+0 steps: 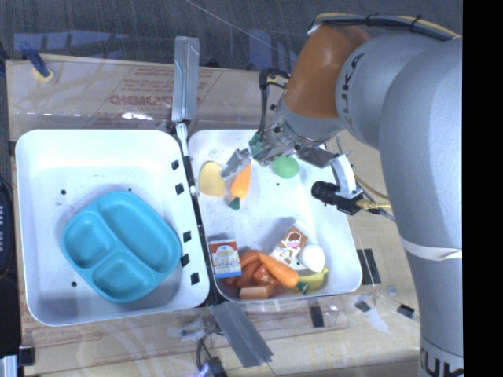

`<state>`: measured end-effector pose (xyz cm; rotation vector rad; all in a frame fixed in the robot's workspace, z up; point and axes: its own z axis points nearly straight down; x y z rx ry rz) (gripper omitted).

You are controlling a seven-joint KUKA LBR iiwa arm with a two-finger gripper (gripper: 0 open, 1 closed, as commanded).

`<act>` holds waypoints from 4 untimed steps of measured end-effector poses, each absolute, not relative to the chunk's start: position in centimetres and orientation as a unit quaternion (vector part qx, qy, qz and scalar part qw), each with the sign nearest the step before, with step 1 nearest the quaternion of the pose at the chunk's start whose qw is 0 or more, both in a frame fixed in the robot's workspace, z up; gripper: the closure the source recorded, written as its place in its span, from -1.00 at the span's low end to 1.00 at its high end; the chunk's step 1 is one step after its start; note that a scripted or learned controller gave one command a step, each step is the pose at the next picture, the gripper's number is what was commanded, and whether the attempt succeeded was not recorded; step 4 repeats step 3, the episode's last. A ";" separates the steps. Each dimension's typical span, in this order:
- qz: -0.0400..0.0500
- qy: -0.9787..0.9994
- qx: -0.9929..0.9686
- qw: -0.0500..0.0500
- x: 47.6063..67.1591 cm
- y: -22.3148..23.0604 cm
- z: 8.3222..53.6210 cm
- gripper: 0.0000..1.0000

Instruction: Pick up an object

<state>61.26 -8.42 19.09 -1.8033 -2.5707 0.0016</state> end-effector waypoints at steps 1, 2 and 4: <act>0.001 -0.806 -0.592 0.001 63.3 -12.8 9.1 -1.00; 0.001 -0.807 -0.590 0.002 63.3 -12.7 9.9 1.00; -0.002 -0.824 -0.567 -0.002 65.9 -6.2 19.5 1.00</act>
